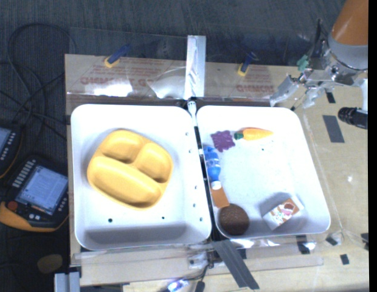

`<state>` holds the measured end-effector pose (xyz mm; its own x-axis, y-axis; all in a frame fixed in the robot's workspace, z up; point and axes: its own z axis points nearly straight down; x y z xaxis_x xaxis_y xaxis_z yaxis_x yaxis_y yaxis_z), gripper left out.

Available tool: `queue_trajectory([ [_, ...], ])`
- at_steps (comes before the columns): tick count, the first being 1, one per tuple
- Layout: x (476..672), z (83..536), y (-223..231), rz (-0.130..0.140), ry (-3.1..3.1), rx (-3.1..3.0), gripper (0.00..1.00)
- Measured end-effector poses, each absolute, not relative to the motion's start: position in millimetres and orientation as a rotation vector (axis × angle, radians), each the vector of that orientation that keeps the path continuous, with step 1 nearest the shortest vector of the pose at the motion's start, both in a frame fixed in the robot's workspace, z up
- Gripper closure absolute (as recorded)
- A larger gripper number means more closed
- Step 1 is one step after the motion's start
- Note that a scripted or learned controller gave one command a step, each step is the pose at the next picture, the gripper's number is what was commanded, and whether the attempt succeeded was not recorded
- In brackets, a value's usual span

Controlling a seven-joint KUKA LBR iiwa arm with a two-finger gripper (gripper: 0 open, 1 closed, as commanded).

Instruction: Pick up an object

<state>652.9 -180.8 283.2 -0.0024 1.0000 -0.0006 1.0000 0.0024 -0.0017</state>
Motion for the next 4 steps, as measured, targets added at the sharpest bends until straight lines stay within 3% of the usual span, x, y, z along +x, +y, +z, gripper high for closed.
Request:
queue_trajectory([
  [1, 670.5, 117, -129, -0.004, -2.213, -2.247, 0.0],
  [2, 621.5, 89, -161, -0.001, -2.355, -2.092, 0.0],
  [3, 622.7, 99, -161, -0.009, -2.356, -2.093, 1.0],
  [4, 624.3, 128, -176, -0.001, -2.377, -2.053, 1.0],
])
